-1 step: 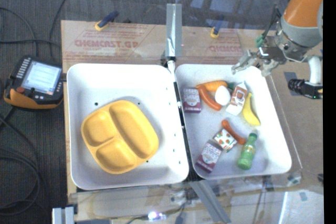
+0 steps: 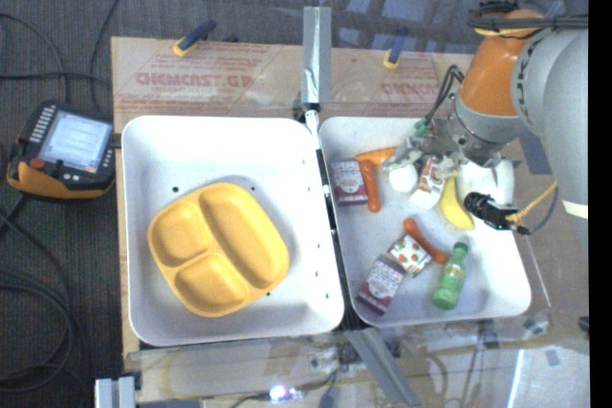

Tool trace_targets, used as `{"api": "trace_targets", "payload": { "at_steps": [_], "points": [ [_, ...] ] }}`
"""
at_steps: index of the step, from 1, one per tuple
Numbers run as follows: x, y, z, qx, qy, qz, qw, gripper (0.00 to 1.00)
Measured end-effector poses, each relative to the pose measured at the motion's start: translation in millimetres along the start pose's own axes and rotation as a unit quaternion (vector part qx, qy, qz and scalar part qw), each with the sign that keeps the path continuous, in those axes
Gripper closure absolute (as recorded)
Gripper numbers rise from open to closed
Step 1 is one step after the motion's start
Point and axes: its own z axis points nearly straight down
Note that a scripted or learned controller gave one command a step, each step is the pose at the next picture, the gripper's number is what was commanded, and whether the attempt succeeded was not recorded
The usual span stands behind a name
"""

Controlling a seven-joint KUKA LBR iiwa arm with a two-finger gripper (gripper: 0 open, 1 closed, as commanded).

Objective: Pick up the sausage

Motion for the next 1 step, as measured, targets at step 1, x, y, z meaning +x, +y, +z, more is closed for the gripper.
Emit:
{"api": "trace_targets", "payload": {
  "at_steps": [1],
  "points": [
    [27.1,-0.8,12.8,-0.015,-0.009,-0.031,0.9994,0.00]
  ]
}}
